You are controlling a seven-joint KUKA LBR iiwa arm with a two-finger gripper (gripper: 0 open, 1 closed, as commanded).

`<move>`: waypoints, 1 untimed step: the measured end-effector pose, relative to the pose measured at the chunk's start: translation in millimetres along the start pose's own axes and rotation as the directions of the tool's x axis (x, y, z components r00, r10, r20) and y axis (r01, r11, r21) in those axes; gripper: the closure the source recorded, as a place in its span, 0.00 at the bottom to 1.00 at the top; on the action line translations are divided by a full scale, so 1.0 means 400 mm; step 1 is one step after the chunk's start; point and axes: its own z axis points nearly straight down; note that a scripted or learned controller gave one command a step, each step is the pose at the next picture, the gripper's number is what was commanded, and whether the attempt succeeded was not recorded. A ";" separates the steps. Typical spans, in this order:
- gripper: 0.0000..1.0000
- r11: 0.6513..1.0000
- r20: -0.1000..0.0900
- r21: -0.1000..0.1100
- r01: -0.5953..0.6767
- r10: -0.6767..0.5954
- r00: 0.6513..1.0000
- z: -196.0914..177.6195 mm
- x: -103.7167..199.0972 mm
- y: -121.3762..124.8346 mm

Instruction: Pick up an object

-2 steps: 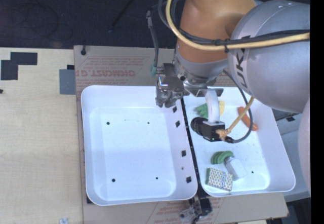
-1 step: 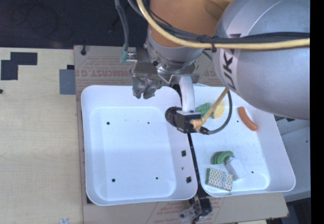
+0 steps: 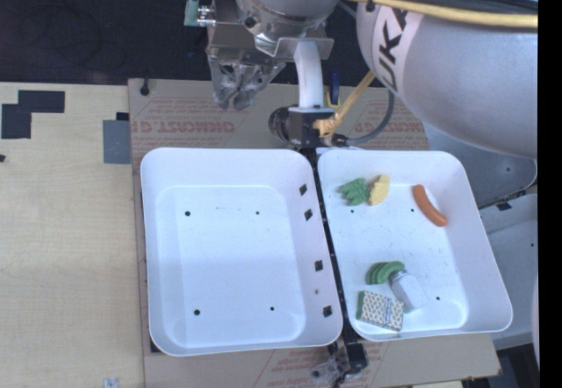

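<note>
Patterned block [image 3: 380,310]: flat, speckled square at the near edge of the right bin [image 3: 479,228], lying beside the grey cylinder.
Grey cylinder [image 3: 407,289]: small and tilted, touching the green curved piece on its far side.
Green curved piece [image 3: 383,271]: dark green, resting on the bin floor just beyond the block.
Left bin [image 3: 162,228]: white, shallow, with small dark dots on its floor; joined to the right bin along a dark central seam.
Orange sausage [image 3: 429,204]: elongated, lying at a slant toward the right wall of the right bin, well apart from the near cluster.
Yellow piece [image 3: 378,190]: corn-like, touching the green leafy piece [image 3: 355,191] on its left, in the far part of the right bin.
Table [image 3: 61,228]: pale wood surface left of the bins, with a brown board under them.
Gripper [image 3: 235,89]: hangs above the board beyond the far edge of the left bin, nothing between its fingers; whether they are apart or together cannot be told.
Arm [image 3: 457,35]: grey, with an orange band, entering from the upper right.
</note>
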 end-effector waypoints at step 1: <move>1.00 1.000 0.006 0.014 0.006 -0.006 1.000 -0.010 0.000 -0.005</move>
